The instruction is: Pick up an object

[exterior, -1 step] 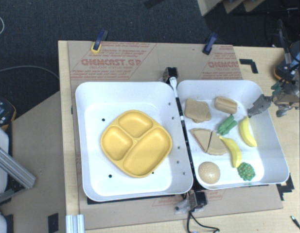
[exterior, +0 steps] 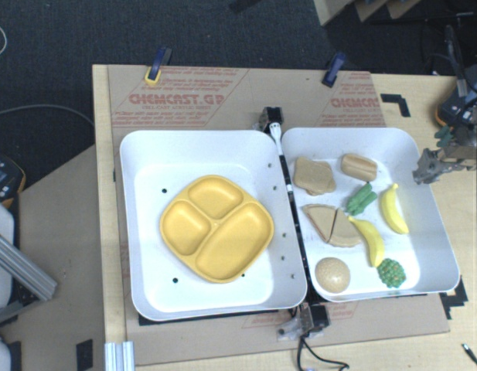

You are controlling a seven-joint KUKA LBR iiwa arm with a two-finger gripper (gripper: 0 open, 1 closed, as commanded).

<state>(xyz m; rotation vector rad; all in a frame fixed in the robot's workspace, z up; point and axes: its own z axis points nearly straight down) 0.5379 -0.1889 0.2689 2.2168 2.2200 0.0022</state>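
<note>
Camera view, from above the bench: the gripper [exterior: 428, 166] hung at the outer rim of the right bin [exterior: 424, 149], just beyond the toy food spread across its floor. Whether it was spread or closed could not be told at that size and angle, and nothing showed in its grasp. Nearest to it lay a yellow banana [exterior: 393, 209], with a second banana [exterior: 369, 239] further in, a green vegetable [exterior: 361, 199] between them, a bread roll [exterior: 358, 166], a toast slice [exterior: 314, 175], a sandwich wedge [exterior: 331, 224], a round bun [exterior: 332, 273] and a broccoli floret [exterior: 390, 272]. The left bin [exterior: 137, 207] held a yellow divided plate [exterior: 216, 227], well apart from the arm. By the look of it, the pick was at the approach stage, with no object yet chosen or touched. The next move would call for travel inward over the rim, alignment above one item, likely the near banana, then a descent.
</note>
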